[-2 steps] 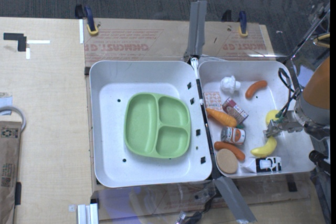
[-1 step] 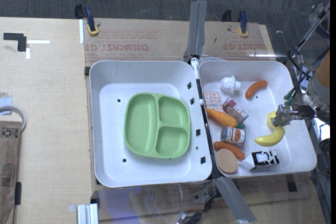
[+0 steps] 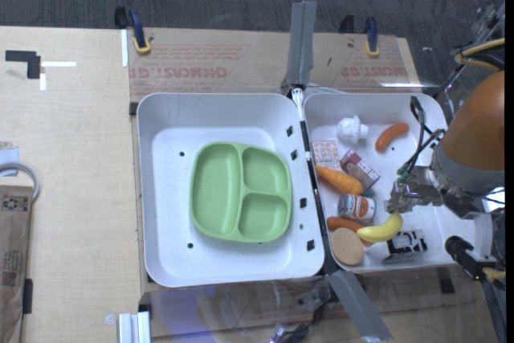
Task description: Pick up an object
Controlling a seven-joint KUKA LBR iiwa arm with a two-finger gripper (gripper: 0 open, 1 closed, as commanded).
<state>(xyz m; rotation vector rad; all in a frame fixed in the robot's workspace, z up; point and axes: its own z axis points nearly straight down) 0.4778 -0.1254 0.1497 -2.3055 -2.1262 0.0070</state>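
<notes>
Pincer (image 3: 399, 202) low in the right bin (image 3: 426, 104), opening impossible to tell, perhaps touching the banana (image 3: 381, 230) just below, beside a small can (image 3: 359, 207), carrot (image 3: 339, 179), sausage (image 3: 391, 136) and round tan piece (image 3: 348, 247); farther left, green divided plate (image 3: 241, 191) in the left bin (image 3: 161, 197).

A green 3-compartment plate (image 3: 240, 192) lies in the left white bin (image 3: 161, 173), cardboard (image 3: 201, 60) behind

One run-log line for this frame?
arm: over right bin | tool: just above banana | grasp: unclear | left bin: green plate
</notes>
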